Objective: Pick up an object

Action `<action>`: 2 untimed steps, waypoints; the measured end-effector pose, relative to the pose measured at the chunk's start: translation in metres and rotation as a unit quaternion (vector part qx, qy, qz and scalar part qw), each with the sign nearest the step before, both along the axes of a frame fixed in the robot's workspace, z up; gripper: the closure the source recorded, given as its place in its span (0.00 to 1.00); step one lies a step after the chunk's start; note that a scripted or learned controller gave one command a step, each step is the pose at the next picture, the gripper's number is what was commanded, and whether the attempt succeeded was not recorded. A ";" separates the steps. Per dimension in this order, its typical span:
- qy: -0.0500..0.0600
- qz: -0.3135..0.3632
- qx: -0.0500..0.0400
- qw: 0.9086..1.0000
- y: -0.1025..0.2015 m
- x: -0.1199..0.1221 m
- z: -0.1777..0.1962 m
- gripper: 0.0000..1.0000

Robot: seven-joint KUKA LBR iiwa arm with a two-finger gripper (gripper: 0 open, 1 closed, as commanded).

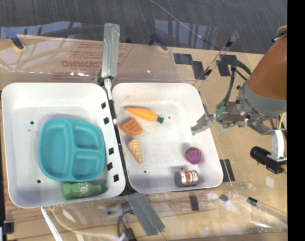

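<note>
Over the right bin's [212,154] right rim the claw [205,123] hung, holding nothing; whether it was released or clenched could not be told.

Nearest the camera in that bin lay a small can [186,177] on its side, then a purple toy [193,155], an ice-cream cone [135,151], a waffle piece [131,127], and farthest a carrot [142,114]. Beside it on the table [67,59], the left bin [16,104] held a green bottle [82,190] in front of a teal divided plate [72,148].
</note>
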State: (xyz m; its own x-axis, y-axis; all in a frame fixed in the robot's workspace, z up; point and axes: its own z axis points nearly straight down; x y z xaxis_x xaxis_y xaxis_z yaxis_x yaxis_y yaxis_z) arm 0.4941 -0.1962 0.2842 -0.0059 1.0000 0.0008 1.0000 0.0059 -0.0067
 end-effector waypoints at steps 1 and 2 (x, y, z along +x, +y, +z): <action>0.000 0.248 0.003 0.969 -0.015 -0.013 -0.084 0.00; -0.006 0.152 -0.002 0.988 -0.011 0.010 0.154 0.00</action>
State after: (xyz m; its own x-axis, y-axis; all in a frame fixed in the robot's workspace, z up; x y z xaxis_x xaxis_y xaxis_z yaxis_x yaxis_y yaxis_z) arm 0.5040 -0.2077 0.4381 -0.3061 0.9520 -0.0060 0.9520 0.3062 0.0043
